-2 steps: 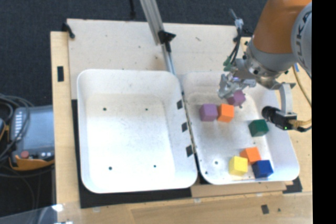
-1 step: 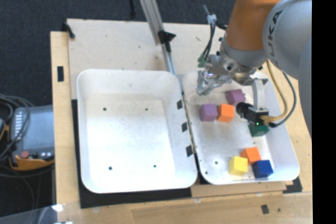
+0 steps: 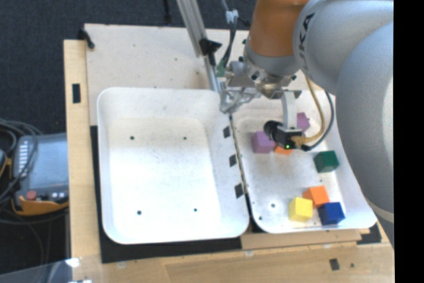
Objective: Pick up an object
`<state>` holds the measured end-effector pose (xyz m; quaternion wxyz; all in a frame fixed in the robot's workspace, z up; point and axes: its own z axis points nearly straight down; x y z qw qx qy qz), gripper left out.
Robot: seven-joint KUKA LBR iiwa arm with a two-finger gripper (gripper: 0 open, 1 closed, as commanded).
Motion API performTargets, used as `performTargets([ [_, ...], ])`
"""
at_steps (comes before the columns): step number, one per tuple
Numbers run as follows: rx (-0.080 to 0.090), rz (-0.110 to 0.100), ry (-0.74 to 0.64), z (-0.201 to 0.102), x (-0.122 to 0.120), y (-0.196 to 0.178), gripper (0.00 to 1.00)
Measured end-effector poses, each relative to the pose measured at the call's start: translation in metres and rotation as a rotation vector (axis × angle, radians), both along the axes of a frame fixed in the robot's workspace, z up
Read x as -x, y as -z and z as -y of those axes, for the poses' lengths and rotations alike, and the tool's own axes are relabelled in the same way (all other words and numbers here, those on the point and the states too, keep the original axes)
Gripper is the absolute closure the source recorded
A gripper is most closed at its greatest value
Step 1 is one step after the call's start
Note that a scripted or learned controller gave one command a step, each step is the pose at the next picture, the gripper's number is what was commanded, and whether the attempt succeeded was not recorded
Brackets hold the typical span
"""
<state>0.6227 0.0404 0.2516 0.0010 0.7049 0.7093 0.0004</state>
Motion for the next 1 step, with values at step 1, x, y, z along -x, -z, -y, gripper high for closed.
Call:
performTargets([
  [1,-0.001,0.001,0.0,-0.0469,-0.0187,-0.0024,1.0],
])
